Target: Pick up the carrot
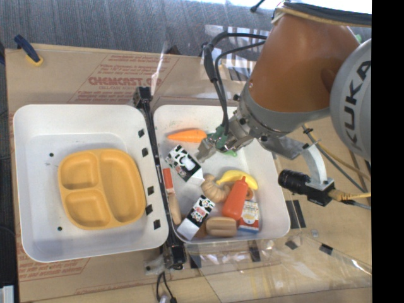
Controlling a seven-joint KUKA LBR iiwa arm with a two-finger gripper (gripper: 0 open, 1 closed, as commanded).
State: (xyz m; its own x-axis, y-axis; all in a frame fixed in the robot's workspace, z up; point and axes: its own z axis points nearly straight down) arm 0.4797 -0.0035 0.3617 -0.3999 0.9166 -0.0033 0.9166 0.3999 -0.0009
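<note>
Carrot (187, 135): lying at right bin's (268, 226) far edge.
Gripper (211, 145): just beside carrot; grip perhaps empty, opening unclear.

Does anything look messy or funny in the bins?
A bit messy. In the right bin, the toy food lies jumbled: two milk cartons tipped over, the ketchup bottle lying on its side. The carrot lies apart near the back, beside the claw. Nothing looks spilled or broken.
</note>
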